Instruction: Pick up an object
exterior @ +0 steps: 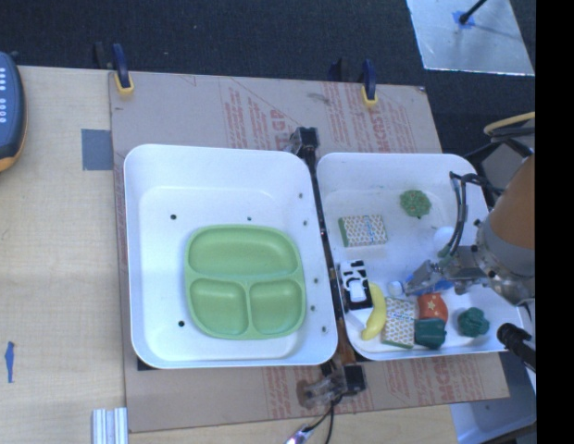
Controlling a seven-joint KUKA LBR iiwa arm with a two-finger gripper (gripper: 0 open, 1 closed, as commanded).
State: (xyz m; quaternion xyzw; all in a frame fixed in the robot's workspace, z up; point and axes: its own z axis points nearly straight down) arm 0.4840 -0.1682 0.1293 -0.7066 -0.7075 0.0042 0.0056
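The right bin (389,169) holds several small objects. A green fuzzy ball (416,203) lies at the back, with a patterned box (363,231) left of it. Near the front are a black-and-white piece (355,281), a yellow banana (376,311), a second patterned box (399,323), a red-orange item (433,306), a green block (430,335) and a dark green toy (472,322). My gripper (426,281) reaches in from the right, low over the bin, just above the red-orange item and right of the black-and-white piece. The arm (511,234) covers the bin's right side.
The left bin (157,183) holds a light green divided plate (243,281). A black clamp (306,140) sits between the bins at the back. A blue-and-yellow device (4,109) lies at the bench's far left.
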